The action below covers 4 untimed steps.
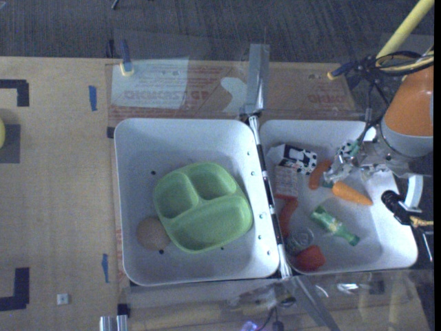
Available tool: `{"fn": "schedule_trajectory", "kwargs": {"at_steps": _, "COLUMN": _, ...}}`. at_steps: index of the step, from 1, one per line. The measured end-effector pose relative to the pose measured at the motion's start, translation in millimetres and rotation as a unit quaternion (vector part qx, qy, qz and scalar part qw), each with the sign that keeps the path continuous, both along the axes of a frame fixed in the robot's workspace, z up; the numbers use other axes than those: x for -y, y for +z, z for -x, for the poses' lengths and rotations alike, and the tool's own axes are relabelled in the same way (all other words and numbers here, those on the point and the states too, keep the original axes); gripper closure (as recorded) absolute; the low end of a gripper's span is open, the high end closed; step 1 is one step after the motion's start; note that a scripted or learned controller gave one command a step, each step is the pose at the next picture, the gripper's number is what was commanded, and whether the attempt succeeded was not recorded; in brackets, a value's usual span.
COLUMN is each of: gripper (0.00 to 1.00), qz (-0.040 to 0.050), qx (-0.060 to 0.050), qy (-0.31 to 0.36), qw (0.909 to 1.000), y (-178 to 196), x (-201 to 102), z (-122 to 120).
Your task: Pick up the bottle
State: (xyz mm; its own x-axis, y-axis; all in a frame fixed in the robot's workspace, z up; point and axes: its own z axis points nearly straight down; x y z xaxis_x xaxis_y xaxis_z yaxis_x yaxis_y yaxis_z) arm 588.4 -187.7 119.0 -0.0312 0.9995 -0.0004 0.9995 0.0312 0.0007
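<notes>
The task is at the approach step: the green bottle [335,226] is not yet grasped and lies on its side on the floor of the right bin [396,257], pointing diagonally toward the lower right of the camera view. The pincer [342,165] hovers over the upper middle of that bin, above and apart from the bottle, close to an orange carrot-shaped item [352,194]. Whether the pincer is apart or together cannot be determined; nothing is visibly clamped in it. The next move likely calls for travel toward the near side of the bin, wrist rotation to set the grasp across the narrow body of the bottle, then descent. The bottle appears to be smooth translucent plastic, cylindrical, and so liable to roll. Neighbouring items lie near it: a grey round can [300,241], a red rounded object [311,256] and a black-and-white printed carton [297,158]. The left bin [131,205] contains a glossy green compartment plate [201,206] and a tan ball [151,232]. Both bins are shallow white moulded plastic on a brown desk [55,205].
</notes>
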Motion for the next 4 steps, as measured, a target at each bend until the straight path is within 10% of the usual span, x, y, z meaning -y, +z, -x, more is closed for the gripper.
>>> {"fn": "schedule_trajectory", "kwargs": {"at_steps": 1, "gripper": 0.0, "qz": 0.0011, "qx": 0.002, "qy": -0.071, "qw": 0.9974, "y": 131.0, "x": 34.3, "z": -79.9}}
{"fn": "schedule_trajectory", "kwargs": {"at_steps": 2, "gripper": 0.0, "qz": -0.0006, "qx": -0.001, "qy": -0.061, "qw": 0.9982, "y": 18.6, "x": -5.3, "z": 33.1}}
{"fn": "schedule_trajectory", "kwargs": {"at_steps": 3, "gripper": 0.0, "qz": -0.0007, "qx": -0.001, "qy": -0.204, "qw": 0.9791, "y": -30.0, "x": -47.1, "z": 90.3}}
{"fn": "schedule_trajectory", "kwargs": {"at_steps": 4, "gripper": 0.0, "qz": -0.0003, "qx": -0.001, "qy": -0.339, "qw": 0.9407, "y": 0.1, "x": -61.7, "z": 108.3}}
